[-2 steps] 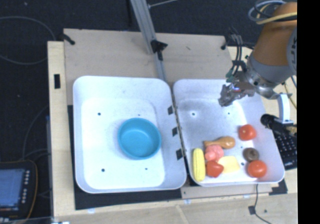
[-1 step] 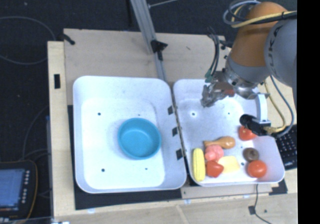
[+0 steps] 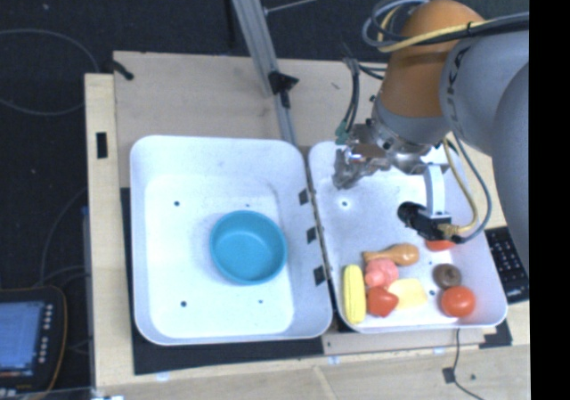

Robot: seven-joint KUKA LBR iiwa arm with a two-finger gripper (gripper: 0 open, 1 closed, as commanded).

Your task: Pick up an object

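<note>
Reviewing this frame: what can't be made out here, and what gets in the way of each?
- Gripper: its finger gap is too small and blurred in the camera view to read, and nothing shows between the fingers.
- Small red item in the right bin: partly covered by the black cable fitting, so its kind is unclear.
- Dark round object: too small to identify.
- Handheld screen: cut by the left edge.

Both white bins [image 3: 160, 167] look like smooth moulded plastic with a faint sheen; the blue bowl [image 3: 248, 247] has a similar plastic look, slightly glossy at its rim. The tabletop [image 3: 191, 91] reads as pale, matt wood or board; the arm [image 3: 499, 95] has a smooth grey casing, its orange band [image 3: 423, 55] satiny; the toy food [image 3: 401, 287] looks glossy, like plastic.
</note>
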